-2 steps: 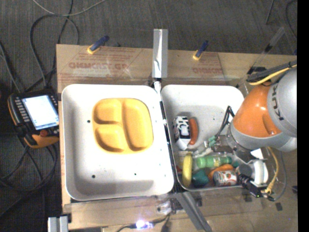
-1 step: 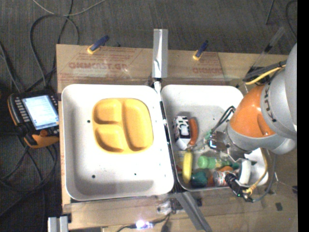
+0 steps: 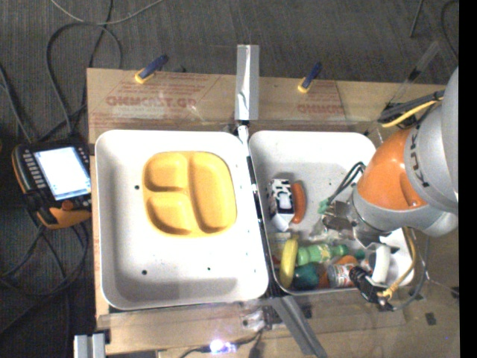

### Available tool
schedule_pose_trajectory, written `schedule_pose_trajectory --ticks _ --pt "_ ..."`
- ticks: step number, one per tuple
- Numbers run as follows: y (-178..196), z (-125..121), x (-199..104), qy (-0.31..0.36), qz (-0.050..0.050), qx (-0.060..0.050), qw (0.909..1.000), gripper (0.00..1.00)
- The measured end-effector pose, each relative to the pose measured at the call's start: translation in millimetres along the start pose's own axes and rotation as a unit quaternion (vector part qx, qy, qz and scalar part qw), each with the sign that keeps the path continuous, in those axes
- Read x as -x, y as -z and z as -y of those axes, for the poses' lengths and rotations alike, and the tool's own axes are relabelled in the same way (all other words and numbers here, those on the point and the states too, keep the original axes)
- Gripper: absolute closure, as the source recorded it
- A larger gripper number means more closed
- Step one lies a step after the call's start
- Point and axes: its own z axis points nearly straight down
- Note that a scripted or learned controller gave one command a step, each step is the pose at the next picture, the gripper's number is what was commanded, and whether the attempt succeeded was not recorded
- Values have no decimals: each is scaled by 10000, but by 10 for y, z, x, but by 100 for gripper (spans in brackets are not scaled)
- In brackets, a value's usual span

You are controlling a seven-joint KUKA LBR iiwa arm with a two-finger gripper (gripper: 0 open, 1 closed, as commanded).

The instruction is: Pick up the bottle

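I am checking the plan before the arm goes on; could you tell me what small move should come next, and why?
Probably a short descent toward the bottle, which lies on its side among the clutter at the near edge of the right bin. The arm's wrist hangs just above and to its right, with nothing visibly held.

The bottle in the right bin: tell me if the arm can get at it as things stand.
Probably yes. The bottle lies on its side near the right bin's front wall, its top uncovered, with the gripper just above it. The banana crowds its left end.
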Motion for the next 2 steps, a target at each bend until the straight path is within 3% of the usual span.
schedule_pose_trajectory --ticks 1,2 --pt "0 2 -2 2 -1 -3 10000 0" --pt "-88 5 -34 -1444 12 17 9895 0"
